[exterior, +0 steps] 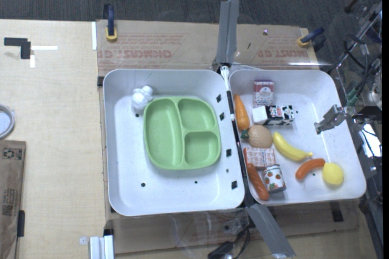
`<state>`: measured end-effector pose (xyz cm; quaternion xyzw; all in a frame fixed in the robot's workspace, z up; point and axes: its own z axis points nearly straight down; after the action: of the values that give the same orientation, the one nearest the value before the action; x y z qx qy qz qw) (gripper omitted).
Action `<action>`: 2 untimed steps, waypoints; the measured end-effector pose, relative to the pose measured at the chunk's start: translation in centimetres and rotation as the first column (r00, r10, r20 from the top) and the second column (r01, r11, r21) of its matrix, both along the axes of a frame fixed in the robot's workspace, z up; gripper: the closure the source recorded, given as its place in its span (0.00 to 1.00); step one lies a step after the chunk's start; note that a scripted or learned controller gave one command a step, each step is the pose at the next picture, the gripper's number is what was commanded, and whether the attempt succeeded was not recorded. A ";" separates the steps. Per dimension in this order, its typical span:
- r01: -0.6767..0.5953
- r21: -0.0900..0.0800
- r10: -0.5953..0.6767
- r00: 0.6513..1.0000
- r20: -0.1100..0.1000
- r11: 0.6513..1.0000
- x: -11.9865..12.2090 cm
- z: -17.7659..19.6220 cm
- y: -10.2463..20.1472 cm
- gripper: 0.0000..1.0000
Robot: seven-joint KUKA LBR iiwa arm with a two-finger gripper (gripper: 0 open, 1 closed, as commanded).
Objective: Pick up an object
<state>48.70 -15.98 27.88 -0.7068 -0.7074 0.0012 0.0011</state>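
counter [55, 130] is light wood, carrying two shallow white bins side by side. left bin [121, 179] holds a green divided tray [181, 132] with three compartments, sitting roughly centre. a small white lumpy object [141, 96] lies just off the tray's upper-left corner, near the bin's back-left.

right bin [316, 90] has the pickable stuff, mostly crowded toward its left half. along the left wall: an orange carrot [242, 113] at the top, another carrot [257, 182] lower down near the front. between them a tan egg-shaped object [260, 135], just beside the upper carrot's lower end. below it a red-and-white packet [261, 157], then a small can [274, 179] with a red label, touching or just beside the lower carrot. toward the back: a red-and-white carton [263, 93], and below it a black-and-white cow-pattern box [279, 113] with a white block [259, 114] just beside it. mid-bin: a yellow banana [291, 148], an orange-red sausage-shaped object [310, 168] below it, and a yellow lemon [332, 174] just beside that, near the front-right corner.

my end effector [328, 120] sits over the right side of the right bin, near the right wall, well apart from the cluster. nothing between the fingers. cannot tell whether they're spread or closed from this angle.
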 end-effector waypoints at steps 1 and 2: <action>-0.090 0.001 0.090 0.996 0.000 0.996 3.8 -11.4 0.5 0.00; -0.154 0.001 0.154 0.988 0.000 0.988 3.6 -14.7 3.1 0.00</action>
<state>52.34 -12.86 13.20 -0.6500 -0.7599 0.0008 0.0014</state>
